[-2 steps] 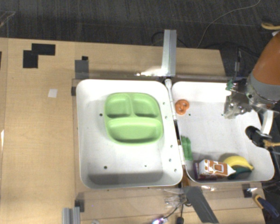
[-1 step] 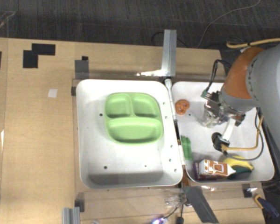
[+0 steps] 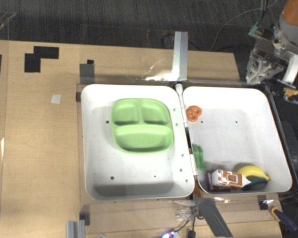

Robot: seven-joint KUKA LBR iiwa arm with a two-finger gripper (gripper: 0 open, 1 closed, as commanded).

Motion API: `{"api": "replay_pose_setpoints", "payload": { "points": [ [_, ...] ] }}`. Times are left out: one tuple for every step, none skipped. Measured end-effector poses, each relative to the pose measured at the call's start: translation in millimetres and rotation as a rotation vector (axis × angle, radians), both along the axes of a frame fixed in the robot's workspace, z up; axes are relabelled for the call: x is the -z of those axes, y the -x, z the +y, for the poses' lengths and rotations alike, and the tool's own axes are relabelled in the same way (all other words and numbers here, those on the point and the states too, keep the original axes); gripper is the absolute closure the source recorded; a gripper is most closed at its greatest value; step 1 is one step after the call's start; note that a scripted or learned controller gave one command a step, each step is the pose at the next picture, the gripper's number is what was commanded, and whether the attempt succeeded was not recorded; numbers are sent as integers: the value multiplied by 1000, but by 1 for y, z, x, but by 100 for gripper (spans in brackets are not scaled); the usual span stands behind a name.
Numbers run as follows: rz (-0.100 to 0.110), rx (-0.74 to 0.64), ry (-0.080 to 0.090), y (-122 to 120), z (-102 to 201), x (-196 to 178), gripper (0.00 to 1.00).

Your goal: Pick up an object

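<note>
1. Arm at the view's upper right; gripper [image 3: 268,68] hangs beyond the far corner of the right bin [image 3: 238,110]. Its fingers carry nothing; how wide they stand, cannot tell.
2. Candidates, all in the right bin: orange round piece [image 3: 193,113] at the far left wall, green item [image 3: 198,156] along the divider, brown carton [image 3: 227,179] and banana [image 3: 253,172] touching in the near corner.
3. Left bin [image 3: 97,148] bears a green divided plate [image 3: 141,124].
4. Step judged: pre-approach, nothing picked.
5. Next: travel in over one target, descend. The orange piece stands apart from the rest, though close to the wall.
</note>
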State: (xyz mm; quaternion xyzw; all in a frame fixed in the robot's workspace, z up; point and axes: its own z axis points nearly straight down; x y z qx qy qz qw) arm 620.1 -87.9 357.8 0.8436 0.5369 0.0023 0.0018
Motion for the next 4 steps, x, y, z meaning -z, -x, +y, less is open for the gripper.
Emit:
{"api": "replay_pose_setpoints", "payload": {
  "points": [
    [1, -1, 0, 0, 0, 1, 0],
    [5, 186, -2, 49, 9, 124, 0],
    [1, -202, 1, 34, -15, 57, 0],
    [4, -465, 0, 93, 34, 174, 0]
  ]
}}
